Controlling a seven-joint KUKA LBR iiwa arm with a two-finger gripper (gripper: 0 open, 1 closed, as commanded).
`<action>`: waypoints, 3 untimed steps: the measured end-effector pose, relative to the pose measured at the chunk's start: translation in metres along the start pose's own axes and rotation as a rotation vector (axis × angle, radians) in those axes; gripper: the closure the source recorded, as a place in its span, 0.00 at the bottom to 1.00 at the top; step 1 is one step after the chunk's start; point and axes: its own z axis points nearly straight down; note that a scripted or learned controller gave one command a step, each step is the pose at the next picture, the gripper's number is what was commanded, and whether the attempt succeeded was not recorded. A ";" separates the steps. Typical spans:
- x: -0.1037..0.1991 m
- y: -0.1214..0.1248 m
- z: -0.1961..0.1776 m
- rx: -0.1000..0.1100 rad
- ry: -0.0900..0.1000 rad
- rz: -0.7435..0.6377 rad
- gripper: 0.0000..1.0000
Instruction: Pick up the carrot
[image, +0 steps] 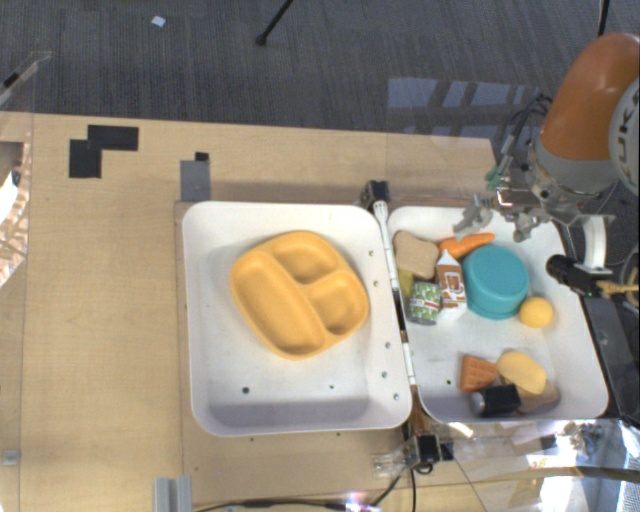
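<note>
Camera view: your two-finger gripper (497, 212) hovers with fingers spread, nothing between them, just above the small orange carrot (467, 243), which lies touching the round teal bowl's (496, 282) upper-left rim.

Bins (300, 415) smooth white plastic; yellow tray (298, 293) matt plastic; bench (90, 330) pale wood; teal bowl (495, 282) glossy.

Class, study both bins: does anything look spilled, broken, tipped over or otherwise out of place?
Nothing stands out. The yellow divided plate lies flat in the left bin. The right bin is crowded but tidy: the carrot lies beside the teal bowl, below the gripper.
</note>
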 end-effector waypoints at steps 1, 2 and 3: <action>-0.014 0.019 0.094 0.005 0.000 -0.072 0.00; -0.022 0.042 0.142 -0.005 -0.001 0.107 0.00; -0.022 0.011 0.142 0.000 0.000 0.555 0.00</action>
